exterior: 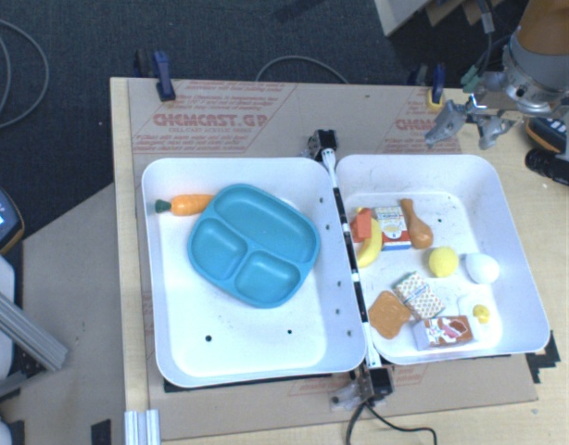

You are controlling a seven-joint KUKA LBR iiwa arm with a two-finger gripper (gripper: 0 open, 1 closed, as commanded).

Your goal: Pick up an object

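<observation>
The tool hangs above the counter just beyond the far rim of the right bin, its two fingers spread and nothing between them, so no grasp is in hand and the stance reads as a waiting position before a descent. The candidate objects lie clustered in that bin, among them a banana, a lemon, a white egg and a drumstick, crowded enough that a clean pinch looks doubtful. The left bin carries a blue divided plate with a carrot just beside it, well apart from the tool.
</observation>
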